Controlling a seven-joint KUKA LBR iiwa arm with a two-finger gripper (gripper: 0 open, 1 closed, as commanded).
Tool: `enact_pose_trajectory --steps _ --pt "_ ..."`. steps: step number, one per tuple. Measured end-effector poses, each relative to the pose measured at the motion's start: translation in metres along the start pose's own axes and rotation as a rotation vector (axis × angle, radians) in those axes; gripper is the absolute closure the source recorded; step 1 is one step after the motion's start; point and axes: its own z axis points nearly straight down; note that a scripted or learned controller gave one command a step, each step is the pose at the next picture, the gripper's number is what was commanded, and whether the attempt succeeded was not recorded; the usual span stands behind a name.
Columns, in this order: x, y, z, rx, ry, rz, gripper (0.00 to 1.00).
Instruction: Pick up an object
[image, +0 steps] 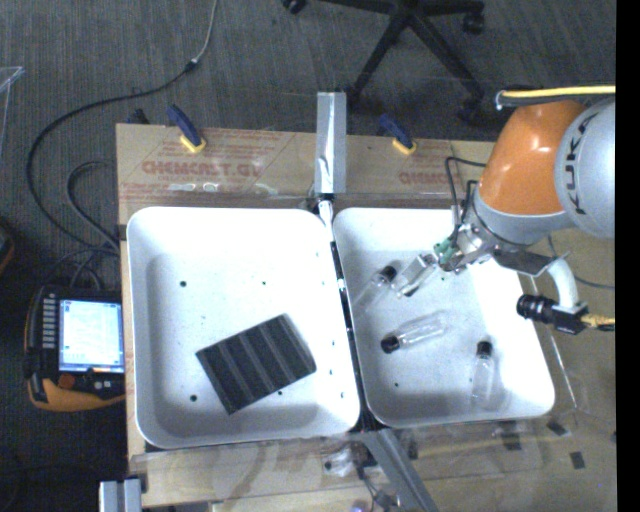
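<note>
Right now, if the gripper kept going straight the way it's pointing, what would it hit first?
The gripper points toward the view's lower left, inside the right bin. First in that line is probably the clear bottle with a black cap, lying just ahead of it, though from this overhead view I can't judge its height above the bottle.

Two bins sit side by side on the bench (150, 160), touching along their inner rims. In the left bin (150, 235) a ridged block (256, 362) lies near the front edge, toward the inner rim. In the right bin (520, 395) lie three vials: one (384, 280) toward the back left, one (415, 332) at the middle, one (483, 368) near the front right corner. The pincer (425, 268) hangs over the back of the right bin, just beside the back-left vial.
</note>
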Motion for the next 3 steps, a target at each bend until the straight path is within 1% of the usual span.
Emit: enact_pose_trajectory --steps 1,2,3 --pt "-0.046 0.041 0.069 -0.018 -0.013 -0.033 0.0" --pt "-0.013 0.025 0.09 -0.011 -0.01 -0.025 0.0" --pt "-0.023 0.083 0.084 -0.002 -0.001 -0.042 0.0"
